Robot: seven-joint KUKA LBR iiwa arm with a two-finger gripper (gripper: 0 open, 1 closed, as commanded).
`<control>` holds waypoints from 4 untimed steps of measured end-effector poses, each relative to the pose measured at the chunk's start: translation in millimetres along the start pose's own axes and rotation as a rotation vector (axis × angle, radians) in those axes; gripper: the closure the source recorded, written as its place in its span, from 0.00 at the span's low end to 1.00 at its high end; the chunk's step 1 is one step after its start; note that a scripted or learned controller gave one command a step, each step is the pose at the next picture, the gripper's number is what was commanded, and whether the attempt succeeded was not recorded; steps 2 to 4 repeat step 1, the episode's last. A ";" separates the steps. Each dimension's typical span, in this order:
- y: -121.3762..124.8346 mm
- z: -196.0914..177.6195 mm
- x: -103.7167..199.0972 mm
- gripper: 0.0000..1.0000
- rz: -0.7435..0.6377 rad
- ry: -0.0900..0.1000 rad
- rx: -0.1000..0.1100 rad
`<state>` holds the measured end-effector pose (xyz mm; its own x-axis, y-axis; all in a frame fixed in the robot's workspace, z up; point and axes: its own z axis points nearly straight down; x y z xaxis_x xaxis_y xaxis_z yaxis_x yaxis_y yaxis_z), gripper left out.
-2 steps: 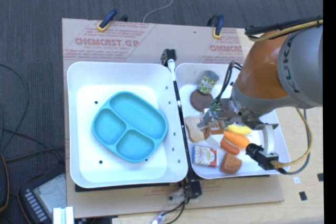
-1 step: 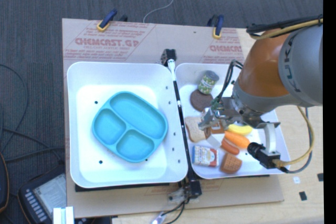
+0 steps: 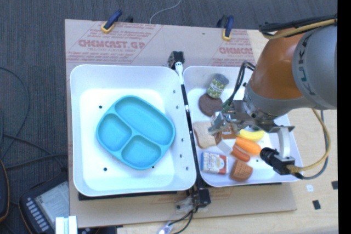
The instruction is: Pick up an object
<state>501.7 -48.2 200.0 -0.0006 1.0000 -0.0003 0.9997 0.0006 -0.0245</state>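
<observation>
Reaching in from the right, the grey arm (image 3: 299, 71) with its orange band hangs low over the right bin (image 3: 193, 76), and its gripper (image 3: 225, 122) sits above the clutter near the bin's middle. Whether the fingers are spread or pressed together cannot be told; the metal parts there are too small and tangled with the items below, and nothing is clearly pinched between them.

Just beside the gripper lie the pickable things. A slice of toy bread (image 3: 204, 136) lies flat against the bin's left wall, its long axis running roughly up and down the view. A toy carrot (image 3: 247, 146) lies on its side, long axis left to right, tilted slightly downward to the right. A yellow banana (image 3: 253, 133) lies just above it, also pointing left to right. A small red and white carton (image 3: 214, 163) lies flat near the front wall, with a brown cookie-like piece (image 3: 241, 171) to its right. A green-labelled can (image 3: 218, 85) stands tilted toward the back, next to a dark brown disc (image 3: 209, 104).

The left bin (image 3: 82, 118) holds a blue divided plate (image 3: 135, 132), its long axis slanting from upper left to lower right. Both bins rest on a cardboard sheet (image 3: 109, 41) clamped to the desk (image 3: 318, 205).
</observation>
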 end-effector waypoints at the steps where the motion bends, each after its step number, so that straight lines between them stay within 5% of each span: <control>1: 0.3 -6.3 -0.1 1.00 -0.001 0.000 0.005; 4: 0.3 -6.3 -0.1 1.00 -0.001 0.000 0.005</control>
